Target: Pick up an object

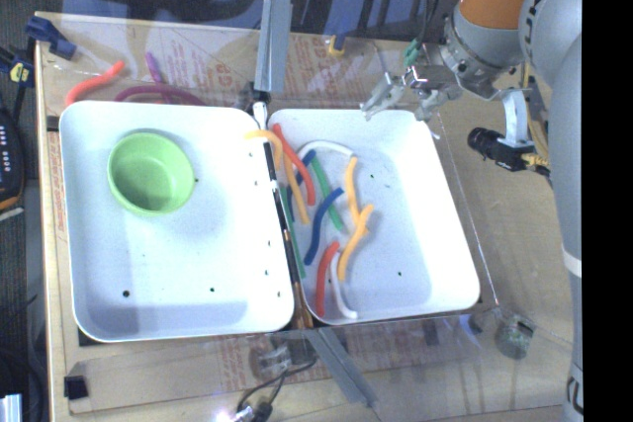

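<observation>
At the near edge of the table (pixel 396 380), cables and a metal bracket (pixel 341 366) lie just below the two bins. The left bin (pixel 168 301) holds a green bowl (pixel 151 173) toward its ten o'clock corner. The right bin (pixel 415 252) carries a tangle of flexible sticks (pixel 321 203) in red, green, blue, orange and white, bunched along its nine o'clock side against the shared rim. Farther back, the pincer (pixel 401 92) hangs over the right bin's twelve o'clock rim, fingers spread and released, nothing between them, well apart from the sticks. Beyond the left bin, at eleven o'clock, an orange stick (pixel 94 82) and a purple loop (pixel 158 95) rest on the table.
</observation>
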Available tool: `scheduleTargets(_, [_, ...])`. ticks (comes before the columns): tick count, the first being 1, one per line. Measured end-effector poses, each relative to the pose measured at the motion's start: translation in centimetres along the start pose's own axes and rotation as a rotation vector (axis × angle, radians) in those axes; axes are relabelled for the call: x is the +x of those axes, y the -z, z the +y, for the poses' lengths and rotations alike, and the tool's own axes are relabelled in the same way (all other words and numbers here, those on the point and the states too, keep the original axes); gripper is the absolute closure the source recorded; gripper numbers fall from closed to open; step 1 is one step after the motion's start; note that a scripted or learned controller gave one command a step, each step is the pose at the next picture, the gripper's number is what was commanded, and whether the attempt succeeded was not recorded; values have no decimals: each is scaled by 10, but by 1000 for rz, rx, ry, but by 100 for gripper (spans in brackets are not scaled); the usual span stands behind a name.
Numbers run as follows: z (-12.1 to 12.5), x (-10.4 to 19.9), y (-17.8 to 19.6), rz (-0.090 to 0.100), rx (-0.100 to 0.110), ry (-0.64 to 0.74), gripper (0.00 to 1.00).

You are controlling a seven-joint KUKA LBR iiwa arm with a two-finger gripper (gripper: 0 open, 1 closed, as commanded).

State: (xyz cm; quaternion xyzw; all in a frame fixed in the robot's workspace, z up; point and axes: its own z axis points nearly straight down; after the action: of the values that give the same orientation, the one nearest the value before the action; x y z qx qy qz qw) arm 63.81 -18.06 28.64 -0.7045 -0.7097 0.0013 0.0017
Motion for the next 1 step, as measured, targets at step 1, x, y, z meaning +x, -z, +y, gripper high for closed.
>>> scheduleTargets(1, [-22, 9, -128, 0, 2, -4, 0])
